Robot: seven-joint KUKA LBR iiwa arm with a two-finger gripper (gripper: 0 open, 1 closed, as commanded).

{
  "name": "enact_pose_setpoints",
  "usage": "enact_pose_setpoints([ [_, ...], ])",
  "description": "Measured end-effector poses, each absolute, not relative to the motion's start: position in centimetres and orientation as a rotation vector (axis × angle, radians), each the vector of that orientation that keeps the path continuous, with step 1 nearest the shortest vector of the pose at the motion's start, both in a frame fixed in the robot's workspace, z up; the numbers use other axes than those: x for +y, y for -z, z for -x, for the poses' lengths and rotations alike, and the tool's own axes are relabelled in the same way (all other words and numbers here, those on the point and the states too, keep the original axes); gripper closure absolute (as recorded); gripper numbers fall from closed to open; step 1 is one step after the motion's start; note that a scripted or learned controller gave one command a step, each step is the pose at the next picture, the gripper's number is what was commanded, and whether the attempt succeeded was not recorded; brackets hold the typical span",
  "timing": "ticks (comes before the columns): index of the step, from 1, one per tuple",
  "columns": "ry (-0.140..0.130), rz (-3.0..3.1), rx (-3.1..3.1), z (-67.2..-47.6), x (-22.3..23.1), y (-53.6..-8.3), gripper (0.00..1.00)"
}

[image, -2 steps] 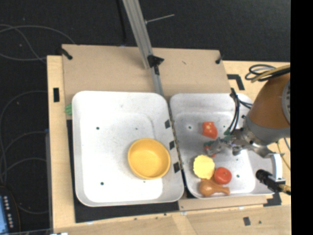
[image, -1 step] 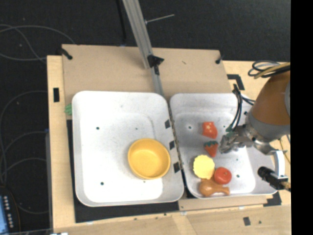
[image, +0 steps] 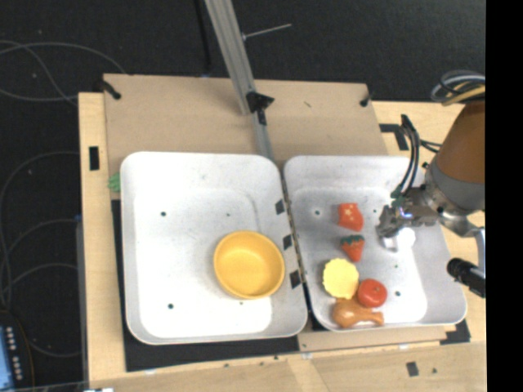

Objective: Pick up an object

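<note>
Objects, right bin (image: 327, 178): two strawberries (image: 350, 216) mid-floor; yellow piece (image: 340, 278), tomato (image: 372, 292) and brown drumstick (image: 356, 315) crowded at the near rim. Left bin (image: 163, 194): yellow bowl (image: 248, 264), open floor around it. Hand (image: 392, 233): above right bin beside the strawberries, nothing visibly gripped; opening cannot be told. Arm cut off at right.

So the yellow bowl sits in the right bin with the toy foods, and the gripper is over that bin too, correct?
Not quite. The camera view shows the yellow bowl in the left bin, alone. The toy foods are in the right bin, and the gripper is over that bin.
</note>
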State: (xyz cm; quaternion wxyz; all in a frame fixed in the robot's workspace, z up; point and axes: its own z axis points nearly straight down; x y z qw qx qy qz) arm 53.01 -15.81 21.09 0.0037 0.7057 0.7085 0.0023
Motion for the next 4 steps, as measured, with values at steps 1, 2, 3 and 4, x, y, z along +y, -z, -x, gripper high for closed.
enact_pose_setpoints([
  [1, -0.005, -2.213, 2.222, -53.3, -16.1, -25.5, 1.00],
  [2, -0.004, -2.213, 2.224, -53.4, -16.2, -28.2, 1.00],
  [3, 0.000, -2.213, 2.226, -56.1, -11.5, -26.8, 1.00],
  [4, 0.000, -2.214, 2.225, -58.4, -7.5, -25.9, 1.00],
])
